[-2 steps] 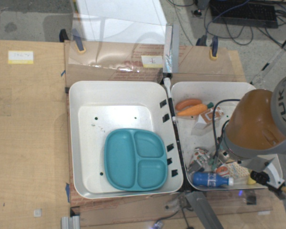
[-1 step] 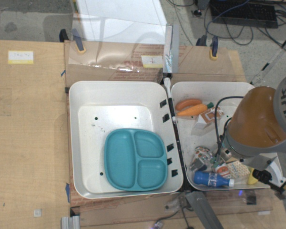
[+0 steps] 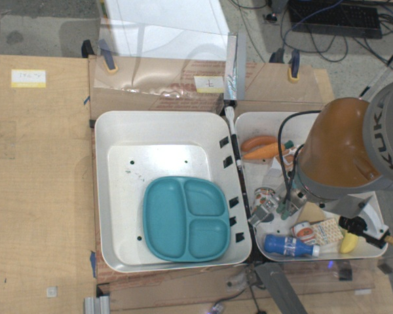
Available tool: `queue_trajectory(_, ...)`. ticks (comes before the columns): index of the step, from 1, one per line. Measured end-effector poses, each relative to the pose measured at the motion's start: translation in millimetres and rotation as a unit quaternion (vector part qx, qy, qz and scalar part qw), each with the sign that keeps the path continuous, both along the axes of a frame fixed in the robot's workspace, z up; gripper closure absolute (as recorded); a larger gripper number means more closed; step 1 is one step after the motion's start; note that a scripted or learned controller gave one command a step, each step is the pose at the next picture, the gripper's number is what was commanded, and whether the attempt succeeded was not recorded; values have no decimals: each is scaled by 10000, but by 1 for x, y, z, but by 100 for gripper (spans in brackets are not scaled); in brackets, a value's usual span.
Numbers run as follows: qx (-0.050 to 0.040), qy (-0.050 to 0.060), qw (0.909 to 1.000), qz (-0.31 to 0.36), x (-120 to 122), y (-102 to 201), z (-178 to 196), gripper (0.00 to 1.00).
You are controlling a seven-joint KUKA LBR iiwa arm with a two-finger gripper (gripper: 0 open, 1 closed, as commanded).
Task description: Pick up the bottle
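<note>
The blue bottle lies at lower right, just below the gripper, whose opening cannot be told.

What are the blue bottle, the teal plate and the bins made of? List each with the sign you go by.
Blue bottle: likely plastic, glossy; a bright highlight runs along its side, with a white cap or label at one end.
Teal plate: looks like moulded plastic, matte to satin; three rounded compartments, even colour, soft sheen.
Bins: probably thin white plastic, smooth; rounded corners and faint reflections on the walls.
</note>
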State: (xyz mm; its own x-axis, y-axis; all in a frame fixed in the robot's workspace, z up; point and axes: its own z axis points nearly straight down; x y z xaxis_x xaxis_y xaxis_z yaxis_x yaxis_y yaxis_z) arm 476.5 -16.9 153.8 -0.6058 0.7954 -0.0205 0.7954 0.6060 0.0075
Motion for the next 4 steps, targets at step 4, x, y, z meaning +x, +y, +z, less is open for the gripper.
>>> queue_trajectory(4, 101, 41, 8203, -5718, -10, 146, 156, 100)
